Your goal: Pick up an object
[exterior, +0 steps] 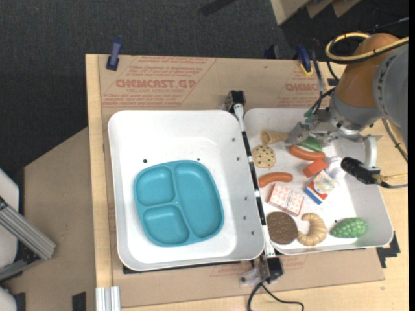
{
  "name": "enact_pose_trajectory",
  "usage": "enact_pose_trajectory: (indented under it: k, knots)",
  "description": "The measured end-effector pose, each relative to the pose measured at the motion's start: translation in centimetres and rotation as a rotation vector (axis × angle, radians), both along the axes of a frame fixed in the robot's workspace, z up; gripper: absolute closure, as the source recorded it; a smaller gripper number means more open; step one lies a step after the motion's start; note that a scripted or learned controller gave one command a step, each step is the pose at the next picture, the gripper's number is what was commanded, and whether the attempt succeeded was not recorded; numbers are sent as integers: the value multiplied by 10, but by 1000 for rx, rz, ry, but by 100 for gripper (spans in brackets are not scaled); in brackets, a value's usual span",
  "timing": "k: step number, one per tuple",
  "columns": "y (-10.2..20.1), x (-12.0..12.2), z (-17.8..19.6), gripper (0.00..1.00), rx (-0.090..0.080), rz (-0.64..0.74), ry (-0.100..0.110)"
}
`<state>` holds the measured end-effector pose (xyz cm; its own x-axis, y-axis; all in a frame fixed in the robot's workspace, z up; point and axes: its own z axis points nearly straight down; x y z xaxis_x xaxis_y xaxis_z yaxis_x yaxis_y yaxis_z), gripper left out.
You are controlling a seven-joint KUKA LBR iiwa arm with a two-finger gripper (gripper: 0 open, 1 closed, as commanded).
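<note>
Jaws hidden among the gripper's (310,135) metal parts, spread or pressed together cannot be told, as it hangs low over the far edge of the right bin (373,203). Just below it, perhaps touching, lies a red-orange sausage (306,151). Its long axis runs roughly along that far edge, tilting slightly toward the near right corner, ends pointing left and right.

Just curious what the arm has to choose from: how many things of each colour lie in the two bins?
Teal: 1, divided plate
Orange-red: 3, sausages
Tan or brown: 4, cookie, croissant, brown disc, tan piece
Green: 1, bumpy piece
Red-and-white: 2, packets
Total: 11
</note>
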<state>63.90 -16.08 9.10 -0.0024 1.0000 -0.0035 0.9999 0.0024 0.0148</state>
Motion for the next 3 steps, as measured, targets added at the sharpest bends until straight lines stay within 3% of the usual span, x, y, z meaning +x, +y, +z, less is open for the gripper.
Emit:
enact_pose_trajectory:
  k: [1,2,3]
  knots:
    - [-2,1,12,100,-3,-1,-3]
    - [-2,0,11,0,-3,-2,-1]
    - [-12,-55,-7,0,5,-5,21]
